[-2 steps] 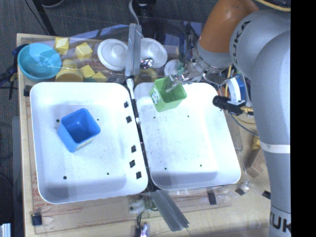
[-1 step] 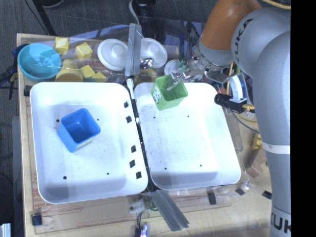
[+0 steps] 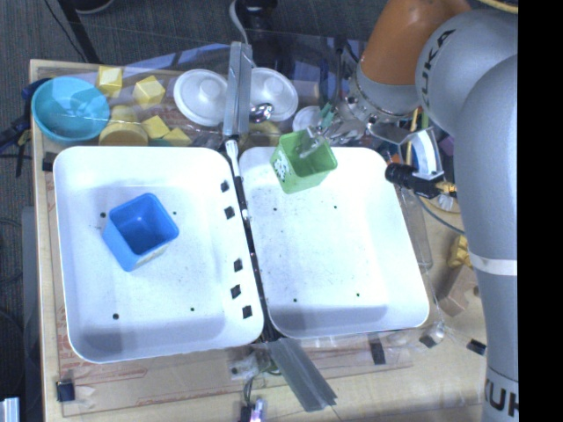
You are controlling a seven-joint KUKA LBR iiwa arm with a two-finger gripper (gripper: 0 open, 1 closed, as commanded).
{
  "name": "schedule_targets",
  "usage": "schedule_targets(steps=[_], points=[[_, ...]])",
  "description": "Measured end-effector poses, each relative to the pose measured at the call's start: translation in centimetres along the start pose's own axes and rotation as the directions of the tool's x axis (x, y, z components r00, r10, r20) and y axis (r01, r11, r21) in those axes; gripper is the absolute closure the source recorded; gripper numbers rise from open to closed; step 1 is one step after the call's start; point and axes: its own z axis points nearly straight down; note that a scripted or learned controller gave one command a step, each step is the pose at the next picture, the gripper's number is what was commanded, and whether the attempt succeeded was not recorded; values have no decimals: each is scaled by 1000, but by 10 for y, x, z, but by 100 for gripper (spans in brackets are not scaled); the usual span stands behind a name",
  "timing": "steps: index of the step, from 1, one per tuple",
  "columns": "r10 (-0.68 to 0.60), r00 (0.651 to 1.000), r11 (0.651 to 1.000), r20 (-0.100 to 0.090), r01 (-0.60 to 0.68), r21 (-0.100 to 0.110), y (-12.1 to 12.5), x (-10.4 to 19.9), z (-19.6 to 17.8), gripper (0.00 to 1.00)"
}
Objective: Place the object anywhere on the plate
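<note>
So my pincer (image 3: 318, 139) sits at the top middle of the frame, right over the upper left corner of the right bin (image 3: 352, 262); it's got a green cup (image 3: 303, 167) hanging off it, one finger dipping inside the cup's mouth and the rim pinched, so the fingers are closed down narrow on that wall; the cup is tilted and sits at the bin's back edge; whether its base touches the bin floor I honestly can't tell.

Left bin (image 3: 106, 323) has a blue cup (image 3: 139, 229) lying in its upper left part, mouth facing up toward the camera, well apart from the green one.

Behind the bins, along the top of the surface (image 3: 176, 385): a light blue bowl (image 3: 70, 108) at upper left; some yellow blocks (image 3: 145, 89) next to it; then two white plates (image 3: 202, 95) side by side just behind where the bins meet.

My arm's orange band (image 3: 405, 33) fills the upper right.
</note>
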Motion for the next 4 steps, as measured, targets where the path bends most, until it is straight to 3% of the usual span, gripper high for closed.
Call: schedule_targets(steps=[4], points=[[-11,1000,1000,3,11,-2,2,-1,-36,100]])
